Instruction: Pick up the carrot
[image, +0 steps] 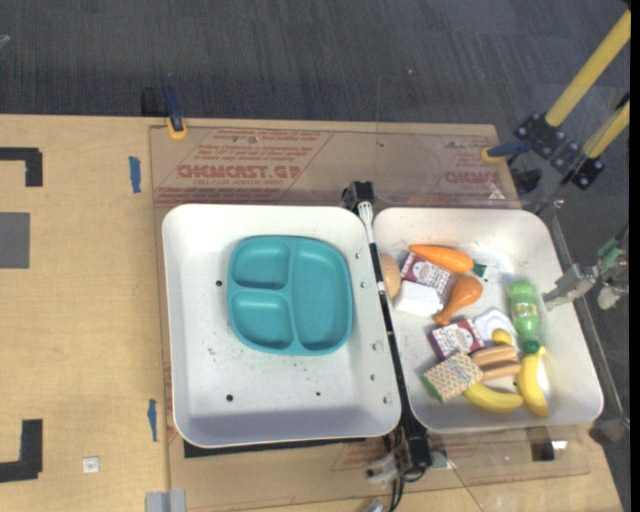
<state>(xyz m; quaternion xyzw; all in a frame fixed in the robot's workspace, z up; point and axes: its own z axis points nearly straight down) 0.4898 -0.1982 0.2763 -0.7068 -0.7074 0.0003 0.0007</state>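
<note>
Orange carrot (441, 257) touching red carton (424, 271).

Gripper at the far right edge of the scene

The gripper (590, 280) shows as a small cluster of pale grey metal parts at the right edge, about midway between the near and far sides. A thin grey piece juts leftward from it, slightly tilted. It is too small and blurred to read more.

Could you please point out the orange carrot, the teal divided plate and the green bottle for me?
Orange toy carrot (441, 257), camera view: middle of its body.
Teal three-compartment plastic plate (291, 295), camera view: central ridge.
Green plastic bottle (522, 306), camera view: mid-body.
</note>
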